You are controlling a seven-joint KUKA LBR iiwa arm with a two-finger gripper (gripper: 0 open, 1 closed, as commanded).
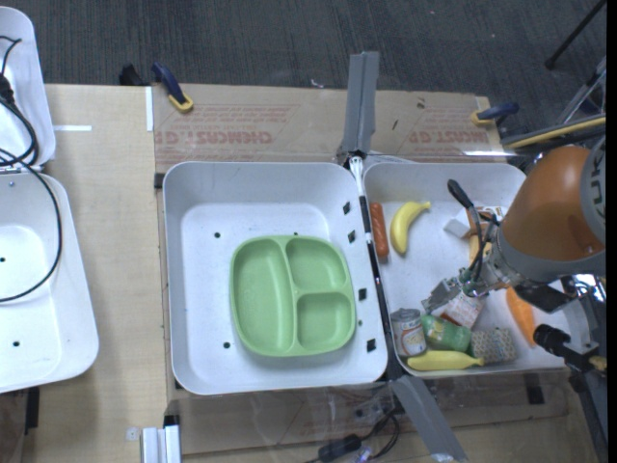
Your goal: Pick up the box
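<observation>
The box (467, 311) is a small white carton with red print, lying in the lower middle of the right bin (439, 174) among other items. My gripper (451, 292) is low in this bin, right at the box's upper left edge and touching or nearly touching it. The grey arm with its orange band (557, 210) comes in from the right and hides part of the bin behind it. I cannot see the box between the gripper's tips.
Around the box lie a tin can (409, 329), a green packet (446, 334), a yellow banana (442, 361), a rough sponge (495, 345) and an orange carrot (521, 314). Further back are another banana (408, 223) and a sausage (380, 231). The left bin (193, 258) holds a green divided plate (293, 295).
</observation>
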